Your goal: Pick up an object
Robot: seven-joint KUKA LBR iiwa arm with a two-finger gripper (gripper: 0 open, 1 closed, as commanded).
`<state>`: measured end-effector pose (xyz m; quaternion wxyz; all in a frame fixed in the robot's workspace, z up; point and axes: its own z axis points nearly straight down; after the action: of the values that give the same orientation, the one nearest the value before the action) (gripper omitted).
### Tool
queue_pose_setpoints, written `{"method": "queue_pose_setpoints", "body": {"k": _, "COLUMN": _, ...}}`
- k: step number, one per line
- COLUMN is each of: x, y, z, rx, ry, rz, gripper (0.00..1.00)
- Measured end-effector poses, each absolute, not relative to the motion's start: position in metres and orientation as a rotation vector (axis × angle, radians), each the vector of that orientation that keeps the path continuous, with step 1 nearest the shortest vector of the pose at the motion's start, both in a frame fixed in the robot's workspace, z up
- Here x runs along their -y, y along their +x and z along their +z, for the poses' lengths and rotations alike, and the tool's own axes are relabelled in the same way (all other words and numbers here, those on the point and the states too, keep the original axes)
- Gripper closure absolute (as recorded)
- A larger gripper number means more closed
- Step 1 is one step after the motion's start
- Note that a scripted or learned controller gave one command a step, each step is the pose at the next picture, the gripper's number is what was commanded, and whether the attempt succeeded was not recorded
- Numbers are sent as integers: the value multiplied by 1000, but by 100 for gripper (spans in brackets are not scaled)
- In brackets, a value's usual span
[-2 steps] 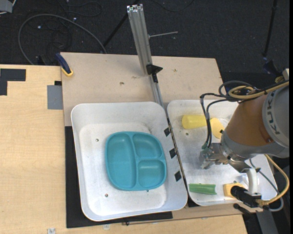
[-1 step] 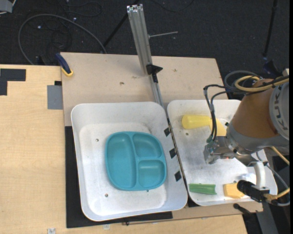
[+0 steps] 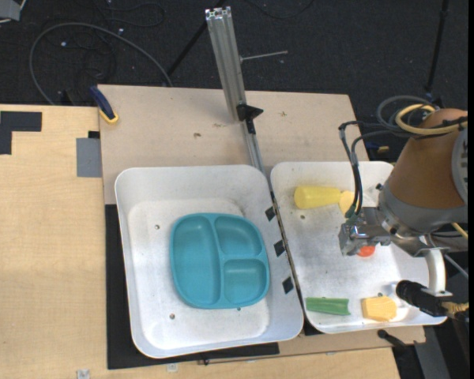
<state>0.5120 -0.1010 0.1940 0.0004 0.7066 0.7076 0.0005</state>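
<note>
My gripper (image 3: 357,242) hangs low over the middle of the right bin (image 3: 324,267), under the orange-banded wrist. A small red-orange thing (image 3: 366,250) peeks out right beside its lower edge; I cannot tell whether it is touched or held. Just up-left of the gripper lies a yellow bottle-shaped object (image 3: 317,197) on its side. By the bin's near edge lie a green flat piece (image 3: 327,306) and a yellow-orange block (image 3: 378,309).
The left bin (image 3: 142,204) holds a teal divided plate (image 3: 219,260). A metal post (image 3: 229,61) rises behind the two bins. Black clips sit along the wall between the bins. Cables lie on the dark floor at the back.
</note>
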Motion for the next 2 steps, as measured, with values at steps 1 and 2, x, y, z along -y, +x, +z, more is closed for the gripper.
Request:
{"method": "queue_pose_setpoints", "body": {"k": 1, "x": 105, "y": 520, "z": 254, "rx": -2220, "ry": 2218, "rz": 3, "gripper": 100}}
{"method": "queue_pose_setpoints", "body": {"k": 2, "x": 106, "y": 520, "z": 298, "rx": -2222, "ry": 2219, "rz": 1, "gripper": 100}}
